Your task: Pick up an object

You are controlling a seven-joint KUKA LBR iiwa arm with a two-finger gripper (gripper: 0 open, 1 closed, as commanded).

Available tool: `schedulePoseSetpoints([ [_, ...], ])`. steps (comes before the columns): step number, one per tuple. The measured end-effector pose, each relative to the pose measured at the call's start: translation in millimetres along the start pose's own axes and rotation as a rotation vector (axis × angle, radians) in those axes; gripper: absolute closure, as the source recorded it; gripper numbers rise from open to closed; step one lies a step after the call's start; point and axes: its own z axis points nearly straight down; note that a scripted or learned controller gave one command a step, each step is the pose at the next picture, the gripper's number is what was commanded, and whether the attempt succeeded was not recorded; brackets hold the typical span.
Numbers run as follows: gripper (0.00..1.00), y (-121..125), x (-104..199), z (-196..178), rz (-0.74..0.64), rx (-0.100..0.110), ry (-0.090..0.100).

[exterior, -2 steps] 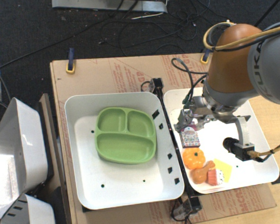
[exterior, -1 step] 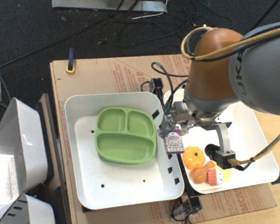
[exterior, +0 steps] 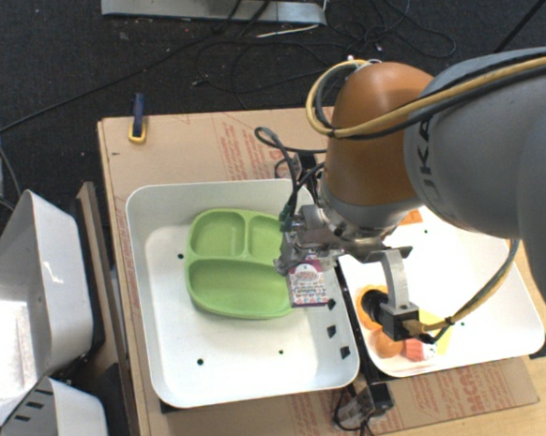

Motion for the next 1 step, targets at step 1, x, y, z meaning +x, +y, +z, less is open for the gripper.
schedulePoseSetpoints([
  [1,0.0,0.5,-3.6,-0.1,0.007,-0.001,-0.002],
])
